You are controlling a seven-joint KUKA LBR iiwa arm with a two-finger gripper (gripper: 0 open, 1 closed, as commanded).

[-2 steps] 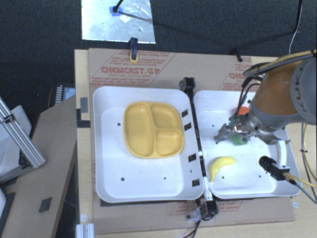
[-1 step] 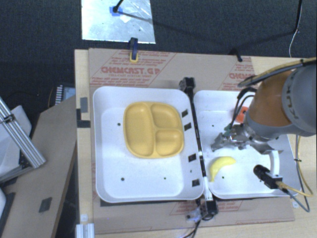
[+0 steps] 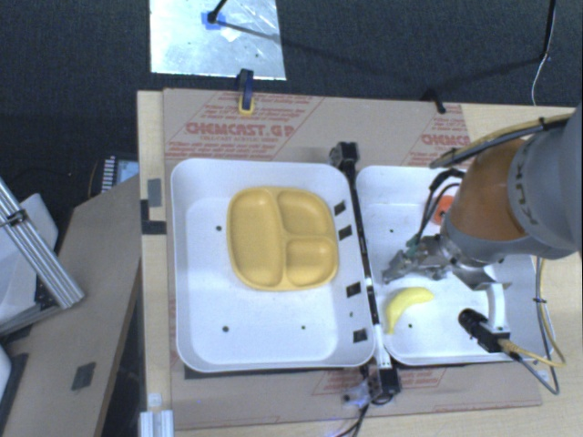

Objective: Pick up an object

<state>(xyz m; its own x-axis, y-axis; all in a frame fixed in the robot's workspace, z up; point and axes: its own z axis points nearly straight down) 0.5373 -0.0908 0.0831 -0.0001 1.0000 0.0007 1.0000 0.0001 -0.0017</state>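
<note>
Here we are over the right bin (image 3: 393, 198), and the arm (image 3: 515, 198) is leaning in low from the right. The gripper (image 3: 414, 265) hangs just above and beside a small yellow banana (image 3: 407, 304), which lies on the bin floor near the front left corner, close to the divider. That looks like the target!

The banana reads as a toy: probably light, stiff and smooth-skinned, so it could slide or roll if nudged off-centre. The best hold is likely across its thick middle, squeezing the narrow sides, not the tapered tips.

Is the gripper spread or clenched? I cannot tell, since the wrist masks it and the metal blurs together. Nothing shows clamped in it.

Over in the left bin (image 3: 202, 271), a yellow divided plate (image 3: 281, 238) sits well apart, broad and flat and awkward to pinch.

A scrap of orange (image 3: 443, 206) peeks out behind the arm in the right bin, mostly hidden; what it is I can't say.
</note>
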